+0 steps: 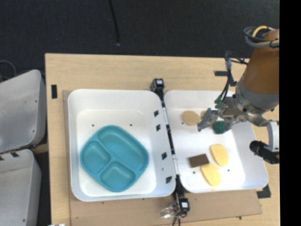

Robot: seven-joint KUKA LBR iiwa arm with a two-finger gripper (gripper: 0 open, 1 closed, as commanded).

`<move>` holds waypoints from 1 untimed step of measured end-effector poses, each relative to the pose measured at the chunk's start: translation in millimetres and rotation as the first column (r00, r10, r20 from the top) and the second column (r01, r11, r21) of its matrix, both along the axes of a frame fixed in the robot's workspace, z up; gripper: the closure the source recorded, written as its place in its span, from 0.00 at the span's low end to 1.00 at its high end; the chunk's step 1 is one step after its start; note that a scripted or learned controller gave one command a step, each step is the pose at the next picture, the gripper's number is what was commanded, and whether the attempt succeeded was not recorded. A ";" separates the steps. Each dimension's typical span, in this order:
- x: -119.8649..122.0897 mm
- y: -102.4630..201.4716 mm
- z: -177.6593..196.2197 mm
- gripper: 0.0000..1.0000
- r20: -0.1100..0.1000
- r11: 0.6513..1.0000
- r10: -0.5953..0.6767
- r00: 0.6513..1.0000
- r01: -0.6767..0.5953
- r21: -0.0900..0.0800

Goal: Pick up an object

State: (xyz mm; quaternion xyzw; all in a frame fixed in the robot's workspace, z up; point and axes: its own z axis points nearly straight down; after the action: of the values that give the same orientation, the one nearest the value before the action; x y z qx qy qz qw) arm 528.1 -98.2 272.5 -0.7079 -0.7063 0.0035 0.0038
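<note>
the jaws [215,122] are hovering low in the right bin [244,180], over a green object [220,127]; whether they are open i cannot tell. next: closing, then lifting.

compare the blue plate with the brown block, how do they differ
The blue plate is large, rounded and split into three compartments; the brown block is small, flat and rectangular. The plate lies alone in the left bin; the block lies in the right bin beside two yellow pieces. Both lie flat, untouched.

Smooth white plastic bins [75,126] sit on a matt pale wooden bench [117,69] (teal plate [114,158] looks semi-glossy plastic).
</note>
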 end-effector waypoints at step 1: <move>2.0 0.3 5.7 0.00 0.012 1.000 0.004 1.000 -0.004 -0.001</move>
State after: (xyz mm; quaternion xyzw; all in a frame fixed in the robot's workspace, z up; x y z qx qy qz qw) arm 530.1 -97.9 278.2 -0.7066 -0.7076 -0.0003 -0.0009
